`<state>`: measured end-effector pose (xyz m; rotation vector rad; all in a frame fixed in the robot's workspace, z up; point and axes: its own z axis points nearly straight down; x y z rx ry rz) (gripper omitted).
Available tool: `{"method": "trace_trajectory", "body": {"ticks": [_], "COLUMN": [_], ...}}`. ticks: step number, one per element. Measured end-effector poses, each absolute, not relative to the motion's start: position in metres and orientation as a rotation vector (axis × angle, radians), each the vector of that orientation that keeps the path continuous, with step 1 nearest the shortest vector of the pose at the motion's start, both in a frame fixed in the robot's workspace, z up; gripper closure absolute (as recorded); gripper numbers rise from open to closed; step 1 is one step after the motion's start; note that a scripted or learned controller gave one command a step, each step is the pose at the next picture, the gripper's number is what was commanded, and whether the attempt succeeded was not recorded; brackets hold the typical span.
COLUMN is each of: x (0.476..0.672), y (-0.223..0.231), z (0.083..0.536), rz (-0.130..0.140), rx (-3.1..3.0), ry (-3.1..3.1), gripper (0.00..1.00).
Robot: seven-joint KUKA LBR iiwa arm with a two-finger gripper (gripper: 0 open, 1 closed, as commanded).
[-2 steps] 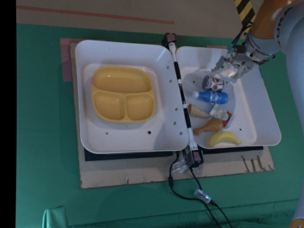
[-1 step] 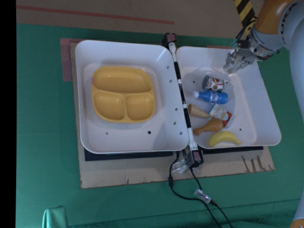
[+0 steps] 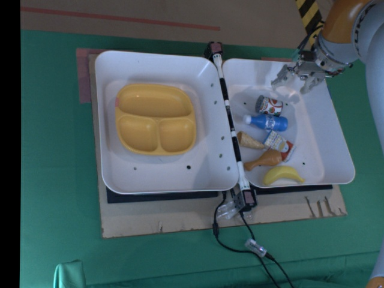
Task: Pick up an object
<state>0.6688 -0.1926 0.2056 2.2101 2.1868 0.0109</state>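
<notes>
Fingers spread apart, the hand point(image 3: 296, 83) hovers above the right bin point(image 3: 336, 143), needing to descend onto the small can point(image 3: 269, 105).

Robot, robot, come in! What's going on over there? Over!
Gripper open, holding nothing, above right bin. Can and blue bottle just below. Nothing blocking.

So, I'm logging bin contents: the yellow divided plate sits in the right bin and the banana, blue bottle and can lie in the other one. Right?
Not quite. The camera view shows the yellow divided plate in the left bin; the banana, blue bottle and can lie in the right bin.
</notes>
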Motion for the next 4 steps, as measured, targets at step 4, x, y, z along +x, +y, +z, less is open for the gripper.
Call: {"method": "trace_trajectory", "body": {"ticks": [4], "x": [0.703], "y": [-0.19], "z": [0.354], "rz": [0.012], "rx": [2.207], "ry": [2.187], "gripper": [1.0]}}
